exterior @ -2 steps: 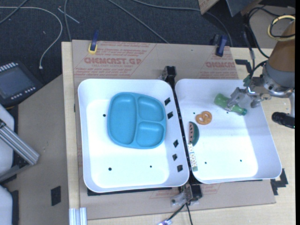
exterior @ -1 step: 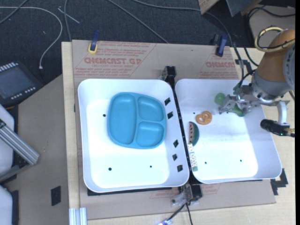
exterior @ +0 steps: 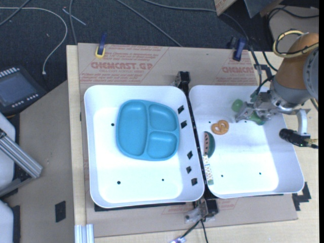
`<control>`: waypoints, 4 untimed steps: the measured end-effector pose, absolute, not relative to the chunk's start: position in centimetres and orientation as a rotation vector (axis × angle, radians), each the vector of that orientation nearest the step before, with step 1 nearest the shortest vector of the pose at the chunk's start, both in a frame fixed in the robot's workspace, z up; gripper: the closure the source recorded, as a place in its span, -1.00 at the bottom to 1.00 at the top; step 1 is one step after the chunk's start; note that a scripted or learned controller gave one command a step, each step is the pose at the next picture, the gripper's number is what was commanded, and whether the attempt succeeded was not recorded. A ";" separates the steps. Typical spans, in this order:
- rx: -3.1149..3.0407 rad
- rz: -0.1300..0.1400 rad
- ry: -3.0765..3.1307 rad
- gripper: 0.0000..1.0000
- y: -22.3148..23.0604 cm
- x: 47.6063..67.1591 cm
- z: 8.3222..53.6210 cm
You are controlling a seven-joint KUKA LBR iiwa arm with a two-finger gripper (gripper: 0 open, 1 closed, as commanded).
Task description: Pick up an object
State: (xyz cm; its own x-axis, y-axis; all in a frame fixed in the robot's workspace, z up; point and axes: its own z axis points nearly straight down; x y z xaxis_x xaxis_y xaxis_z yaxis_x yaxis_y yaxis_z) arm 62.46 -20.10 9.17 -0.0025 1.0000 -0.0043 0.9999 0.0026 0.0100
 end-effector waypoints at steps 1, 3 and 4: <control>2.206 0.008 2.214 1.00 -20.2 62.6 10.5; 2.213 0.007 2.219 1.00 -19.6 61.9 22.0; 2.215 0.006 2.218 1.00 -19.6 62.1 27.6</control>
